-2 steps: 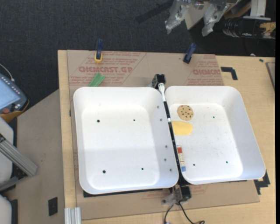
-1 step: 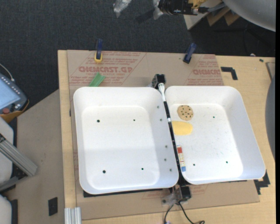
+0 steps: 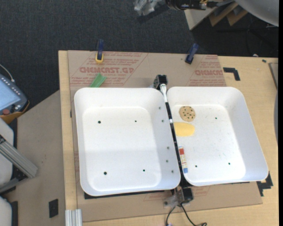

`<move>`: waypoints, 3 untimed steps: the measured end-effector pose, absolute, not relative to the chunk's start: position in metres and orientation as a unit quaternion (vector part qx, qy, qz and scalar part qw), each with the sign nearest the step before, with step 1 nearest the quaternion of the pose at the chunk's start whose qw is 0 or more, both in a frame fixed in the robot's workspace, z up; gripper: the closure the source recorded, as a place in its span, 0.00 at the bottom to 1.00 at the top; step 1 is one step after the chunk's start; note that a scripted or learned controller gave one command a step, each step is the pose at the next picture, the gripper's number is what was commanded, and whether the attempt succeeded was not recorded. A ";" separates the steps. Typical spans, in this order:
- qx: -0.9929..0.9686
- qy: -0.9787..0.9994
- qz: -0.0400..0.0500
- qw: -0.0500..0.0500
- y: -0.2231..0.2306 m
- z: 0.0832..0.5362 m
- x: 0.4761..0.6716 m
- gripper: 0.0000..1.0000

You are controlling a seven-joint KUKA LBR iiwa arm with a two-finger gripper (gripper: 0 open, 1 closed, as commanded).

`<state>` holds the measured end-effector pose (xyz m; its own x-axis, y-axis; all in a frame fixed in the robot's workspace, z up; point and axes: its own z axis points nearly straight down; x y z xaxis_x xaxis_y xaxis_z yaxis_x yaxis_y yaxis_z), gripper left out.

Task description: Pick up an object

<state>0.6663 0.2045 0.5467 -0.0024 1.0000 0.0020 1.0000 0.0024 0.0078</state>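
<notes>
Cookie lies well down the view from the tool

The counter [image 3: 132, 62], a brown board, carries two white bins side by side. The left bin [image 3: 88, 106] shows a bare floor. The right bin [image 3: 239, 132] holds every candidate, all bunched toward its left wall, next to the seam between the bins.

The arm [image 3: 261, 9] shows at the upper right corner of the view, past the counter's far edge. The tool [image 3: 146, 6] sits blurred at the very top edge, over dark floor and well apart from both bins; whether it is wide or narrow, I cannot tell.

The yellow piece [image 3: 184, 129] lies flat, just below the cookie [image 3: 187, 113], the two nearly touching. The cookie is round, so no grasp angle is favoured. A small stick [image 3: 182, 159] lies against the left wall, its long axis running along the seam.

From the tool, all three things lie down the view and somewhat right. By my judgement the cookie is nearest, so the reach likely has to cross the far rim and descend there.
</notes>
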 end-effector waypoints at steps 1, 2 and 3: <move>0.707 0.708 -0.008 -0.005 0.225 0.386 0.665 1.00; 0.708 0.706 0.004 0.002 0.176 0.473 0.595 1.00; 0.707 0.707 -0.008 -0.005 0.189 0.300 0.600 1.00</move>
